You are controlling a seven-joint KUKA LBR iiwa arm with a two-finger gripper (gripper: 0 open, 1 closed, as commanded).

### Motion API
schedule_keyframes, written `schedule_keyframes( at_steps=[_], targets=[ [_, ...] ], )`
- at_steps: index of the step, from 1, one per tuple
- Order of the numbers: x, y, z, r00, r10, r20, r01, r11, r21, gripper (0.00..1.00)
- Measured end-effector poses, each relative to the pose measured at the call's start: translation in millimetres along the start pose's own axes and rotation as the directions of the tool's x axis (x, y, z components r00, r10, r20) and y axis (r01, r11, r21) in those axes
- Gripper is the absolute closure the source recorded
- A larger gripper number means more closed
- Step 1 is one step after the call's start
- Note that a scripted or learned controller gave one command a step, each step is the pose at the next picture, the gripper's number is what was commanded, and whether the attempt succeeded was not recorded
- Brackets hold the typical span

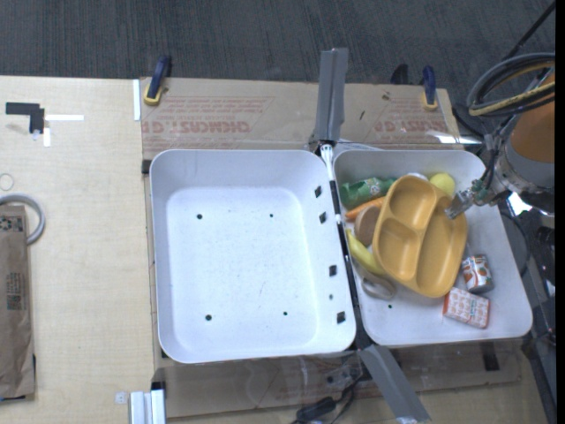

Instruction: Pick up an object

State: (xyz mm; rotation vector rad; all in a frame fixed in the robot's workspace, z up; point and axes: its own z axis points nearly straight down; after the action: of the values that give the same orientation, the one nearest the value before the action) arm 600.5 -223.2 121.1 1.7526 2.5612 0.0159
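camera view, arm: the grey arm with its orange band (537,140) came in from the right, over the right bin (521,312).
camera view, gripper: the gripper (461,203) sat at the right rim of the yellow divided dish (415,237); it was too small and dark to say whether it was spread or pinching, so i cannot tell.
camera view, task's thing: the likeliest target was the yellow divided dish, which lay tilted in the middle of the right bin, propped on the clutter beneath it.
camera view, neighbours: a banana (360,253) and an orange carrot-like piece (364,208) poked out from under the dish's left edge, a green packet (366,188) lay behind it, and a small yellow ball (441,184) lay at its far rim.
camera view, loose items: a small can (477,274) and a red-and-white packet (466,307) lay just beside the dish, toward the bin's near right corner.
camera view, left bin: the left bin (177,237) stood beside the right one.
risk, slip: a thin, smooth, slanted rim would likely have slid out of a two-finger pinch.
risk, tipping: a grasp at one edge could have swung the dish and knocked the can or the ball.
risk, miss: closing beside the rim, not around it, would have caught nothing.
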Motion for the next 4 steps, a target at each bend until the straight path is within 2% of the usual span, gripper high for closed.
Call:
schedule_keyframes(
  at_steps=[1,2,3,4],
  targets=[
    [64,-17,26,0.969,0.245,-0.014,-0.245,0.969,0.035,1.0],
    [63,-17,25,0.969,0.246,-0.012,-0.246,0.969,0.034,0.0],
    [61,-84,24,0.972,0.233,-0.016,-0.233,0.972,0.033,0.0],
    [12,-29,-19,0.974,0.224,-0.016,-0.223,0.974,0.034,0.0]
  ],
)
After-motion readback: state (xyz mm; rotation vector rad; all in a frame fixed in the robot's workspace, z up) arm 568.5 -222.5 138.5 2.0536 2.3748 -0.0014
